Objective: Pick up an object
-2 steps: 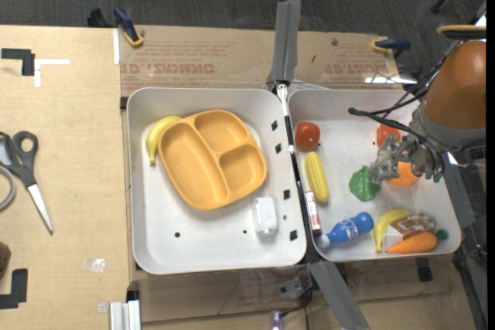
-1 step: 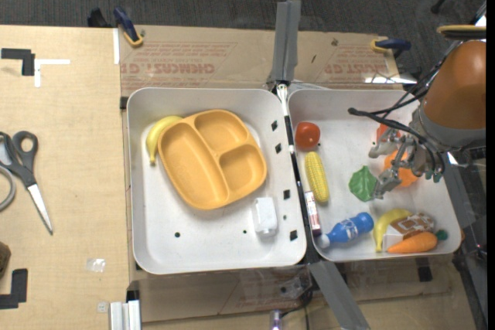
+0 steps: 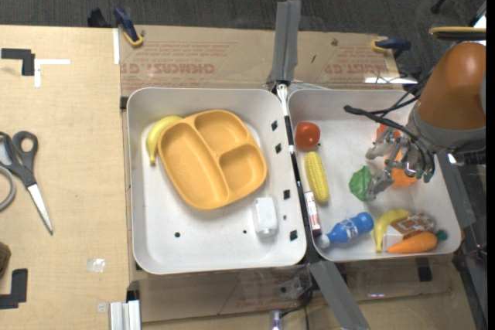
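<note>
Lying against the right bin (image 3: 452, 201) wall's inner floor, the green toy (image 3: 360, 183) sits just left of the gripper (image 3: 384, 180), beside an orange toy (image 3: 402, 175). Whether the gripper is clenched or released I cannot tell. Judging by this, the reach-in step is underway; next calls for settling squarely over the green toy before lifting.
</note>
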You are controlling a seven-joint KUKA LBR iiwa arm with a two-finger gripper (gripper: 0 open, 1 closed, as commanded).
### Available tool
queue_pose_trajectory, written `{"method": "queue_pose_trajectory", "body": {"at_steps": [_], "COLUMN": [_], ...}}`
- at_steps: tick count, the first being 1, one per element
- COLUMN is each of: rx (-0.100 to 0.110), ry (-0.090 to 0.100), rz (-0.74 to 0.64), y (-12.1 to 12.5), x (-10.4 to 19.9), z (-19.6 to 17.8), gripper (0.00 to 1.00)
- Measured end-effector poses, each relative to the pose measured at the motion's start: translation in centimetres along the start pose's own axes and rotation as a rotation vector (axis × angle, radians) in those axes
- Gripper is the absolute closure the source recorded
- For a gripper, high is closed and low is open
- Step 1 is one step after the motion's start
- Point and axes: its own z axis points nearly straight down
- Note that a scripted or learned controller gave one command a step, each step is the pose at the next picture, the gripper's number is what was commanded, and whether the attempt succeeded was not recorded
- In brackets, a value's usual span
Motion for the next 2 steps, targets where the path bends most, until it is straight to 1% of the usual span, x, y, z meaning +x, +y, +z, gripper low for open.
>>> {"method": "queue_pose_trajectory", "body": {"at_steps": [1, 2], "rx": [0.0, 0.0], "ry": [-0.002, -0.009], "rz": [0.022, 0.019], "y": [2.8, 2.9], "x": [-5.4, -5.6], "z": [-0.1, -1.2], "gripper": [0.0, 1.0]}}
